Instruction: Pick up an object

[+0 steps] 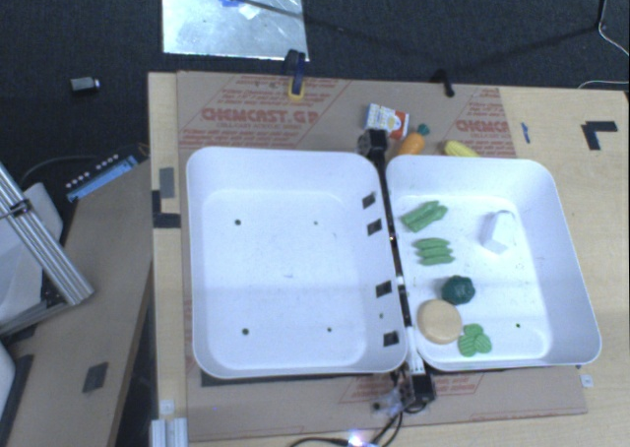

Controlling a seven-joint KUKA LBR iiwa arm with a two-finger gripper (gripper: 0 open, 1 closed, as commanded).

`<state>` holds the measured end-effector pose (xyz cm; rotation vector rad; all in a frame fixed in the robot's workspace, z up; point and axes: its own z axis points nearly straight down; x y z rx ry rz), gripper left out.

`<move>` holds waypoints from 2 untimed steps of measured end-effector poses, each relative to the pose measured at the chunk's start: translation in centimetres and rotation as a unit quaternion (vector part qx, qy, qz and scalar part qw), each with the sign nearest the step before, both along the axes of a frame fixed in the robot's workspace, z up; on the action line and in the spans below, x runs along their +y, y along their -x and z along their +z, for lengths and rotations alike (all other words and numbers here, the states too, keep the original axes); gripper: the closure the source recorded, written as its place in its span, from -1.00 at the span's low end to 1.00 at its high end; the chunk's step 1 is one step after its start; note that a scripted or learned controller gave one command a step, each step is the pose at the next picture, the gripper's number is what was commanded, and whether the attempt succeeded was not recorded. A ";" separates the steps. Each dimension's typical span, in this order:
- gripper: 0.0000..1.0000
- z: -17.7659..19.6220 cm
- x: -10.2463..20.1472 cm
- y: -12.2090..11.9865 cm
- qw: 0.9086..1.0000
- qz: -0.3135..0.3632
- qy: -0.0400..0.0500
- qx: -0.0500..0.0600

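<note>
Camera view
Landmark: the right bin (566, 268), a shallow white tray of smooth moulded plastic, touching the left bin (285, 268) along a hinged seam.
Task's things: all lie inside the right bin, none in the left one.
Upper left of the bin floor: two green pea pods (425, 215) and (433, 252), ridged, elongated, likely light toy plastic.
Upper right of the floor: a white block (498, 229), angular with flat faces, hard to pick out against the white floor.
Lower left of the floor: a dark green broccoli-like lump (458, 288), knobbly; just below it a tan round bun (440, 321), domed and smooth; beside that a bright green leafy piece (474, 340), flat and lobed.
Handling, as a judgement: everything looks small, stiff and light; the bun is slippery at its dome, so take it across its widest part; the pods are best pinched across the narrow width.
Beyond the bin's far rim: an orange carrot (411, 144) and a yellow piece (460, 150) on the brown board (256, 112).
Fingers: cannot tell.
</note>
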<state>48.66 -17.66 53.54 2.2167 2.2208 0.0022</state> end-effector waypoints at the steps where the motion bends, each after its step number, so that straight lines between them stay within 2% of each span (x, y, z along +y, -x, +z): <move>1: 1.00 0.0 -0.8 0.0 1.000 0.000 0.000 0.000; 2: 1.00 0.0 1.1 0.0 1.000 0.002 0.000 0.000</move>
